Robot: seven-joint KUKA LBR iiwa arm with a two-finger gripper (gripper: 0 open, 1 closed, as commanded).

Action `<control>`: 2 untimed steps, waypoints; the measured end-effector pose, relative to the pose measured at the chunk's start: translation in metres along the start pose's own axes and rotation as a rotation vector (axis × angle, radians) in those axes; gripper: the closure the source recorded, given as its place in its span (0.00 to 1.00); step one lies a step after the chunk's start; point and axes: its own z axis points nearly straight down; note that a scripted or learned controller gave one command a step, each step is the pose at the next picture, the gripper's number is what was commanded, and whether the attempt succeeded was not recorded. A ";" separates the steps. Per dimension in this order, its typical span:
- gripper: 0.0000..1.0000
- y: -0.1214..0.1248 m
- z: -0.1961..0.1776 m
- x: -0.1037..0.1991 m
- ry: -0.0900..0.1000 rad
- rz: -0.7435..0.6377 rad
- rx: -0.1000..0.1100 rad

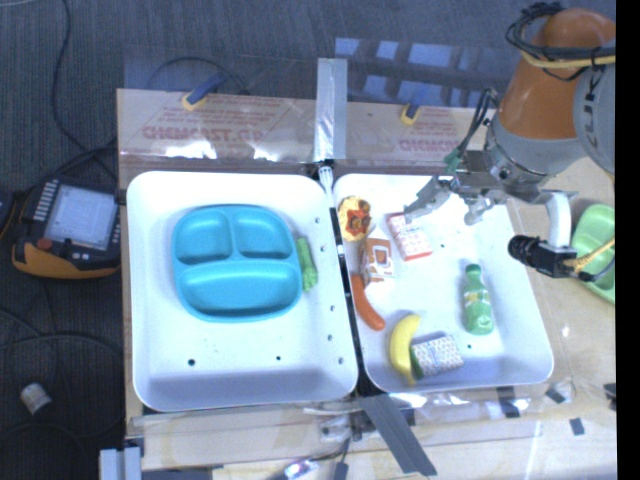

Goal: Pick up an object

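Two white bins sit side by side on the bench. The left bin (160, 348) carries the biggest item, a blue divided plate (237, 261), lying flat in the middle, and a small green piece (306, 265) rests just beside the plate's right edge, against the bin wall.

The arm (553, 78) reaches in from the right, its orange band high over the right bin's far corner. The claw (448, 198) hangs over the upper part of the right bin (520, 363), fingers spread apart, nothing between them.

Down in that right bin there are plenty of candidates to pick. A green bottle (477, 298) lies toward the right side. A banana (401, 344) curves along the near edge, touching a grey speckled block (437, 354). An orange carrot (366, 303) lies by the left wall. A white-and-red packet (409, 236) sits just below the claw, a small brown carton (377, 258) beside it, and a yellow-orange toy (352, 216) is tucked in the upper left corner.
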 end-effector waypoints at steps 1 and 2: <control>0.00 -0.028 0.057 -0.073 -0.001 -0.038 0.001; 0.00 -0.017 0.122 -0.118 0.002 -0.087 0.000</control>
